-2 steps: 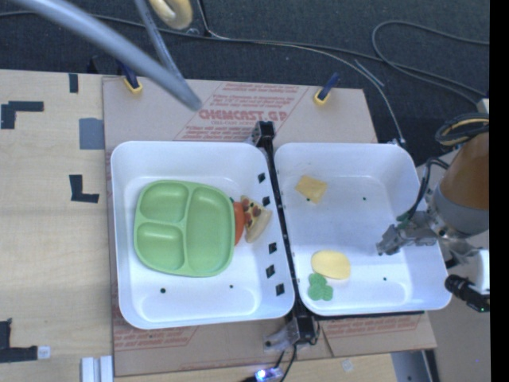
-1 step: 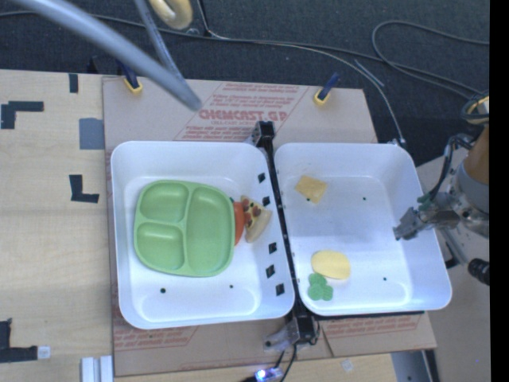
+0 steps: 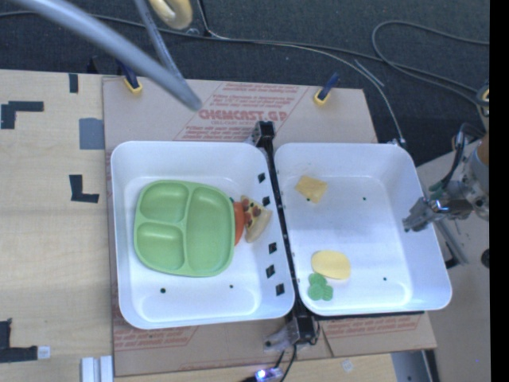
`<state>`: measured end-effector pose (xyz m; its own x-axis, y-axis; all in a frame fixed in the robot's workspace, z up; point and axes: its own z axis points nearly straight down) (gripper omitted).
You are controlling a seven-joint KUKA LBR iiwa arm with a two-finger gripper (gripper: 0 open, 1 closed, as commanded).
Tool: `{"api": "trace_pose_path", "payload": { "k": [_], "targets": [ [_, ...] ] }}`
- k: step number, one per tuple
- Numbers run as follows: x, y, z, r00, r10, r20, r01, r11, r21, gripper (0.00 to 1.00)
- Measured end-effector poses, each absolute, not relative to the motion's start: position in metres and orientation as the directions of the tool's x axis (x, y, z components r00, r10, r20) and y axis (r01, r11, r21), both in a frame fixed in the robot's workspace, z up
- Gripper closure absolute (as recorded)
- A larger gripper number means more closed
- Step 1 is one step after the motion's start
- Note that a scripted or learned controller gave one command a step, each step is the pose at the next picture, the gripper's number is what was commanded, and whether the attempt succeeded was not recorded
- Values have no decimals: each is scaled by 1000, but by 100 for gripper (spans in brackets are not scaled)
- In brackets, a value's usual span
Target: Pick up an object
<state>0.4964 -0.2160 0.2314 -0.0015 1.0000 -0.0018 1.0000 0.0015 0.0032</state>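
- Hand (image 3: 415, 218) at right edge of frame, over the right white bin's (image 3: 398, 165) rim; grip state can't tell.
- Right bin: yellow oval piece (image 3: 330, 265), green clump (image 3: 320, 289), yellow chunk (image 3: 311, 188).
- Left white bin (image 3: 131, 165): green divided plastic plate (image 3: 184, 228), pizza-slice toy (image 3: 250, 217).

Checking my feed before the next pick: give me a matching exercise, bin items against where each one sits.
Items:
1. green divided plate
2. pizza slice toy
3. pale yellow block
4. small green piece

Places:
A. right bin, upper left
B. left bin, by the divider
C. right bin, lower left
D. left bin, centre-left

Pairs: 1-D, 2-B, 3-A, 4-C
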Motion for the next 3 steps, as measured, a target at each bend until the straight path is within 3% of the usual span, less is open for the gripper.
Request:
{"api": "trace_pose_path", "payload": {
  "k": [1, 3],
  "targets": [
    [504, -160, 223, -6, 1000, 1, 1000, 6, -1, 100],
    [538, -66, 223, -7, 1000, 1, 1000, 7, 0, 100]
  ]
}}
